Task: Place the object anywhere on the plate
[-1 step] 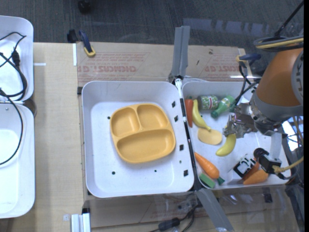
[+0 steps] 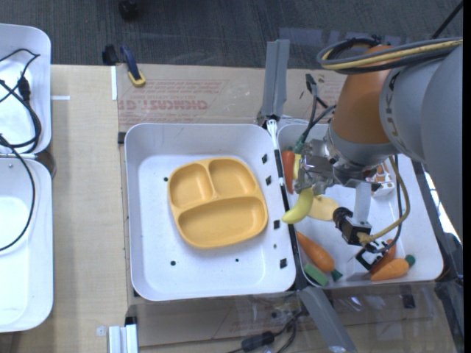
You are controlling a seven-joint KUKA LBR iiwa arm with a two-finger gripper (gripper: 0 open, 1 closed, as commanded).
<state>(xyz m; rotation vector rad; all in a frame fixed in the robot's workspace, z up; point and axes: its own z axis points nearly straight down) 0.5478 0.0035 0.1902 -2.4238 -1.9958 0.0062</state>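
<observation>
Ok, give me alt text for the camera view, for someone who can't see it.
A grey and orange arm reaches into the right bin, its gripper just above a banana lying among toy carrots. In the left bin sits a yellow plate with three compartments and nothing on it.

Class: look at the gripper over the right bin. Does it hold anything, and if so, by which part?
It cannot be told for sure. The gripper sits right above the banana, at the banana's upper end, but the wrist hides the contact.
</observation>
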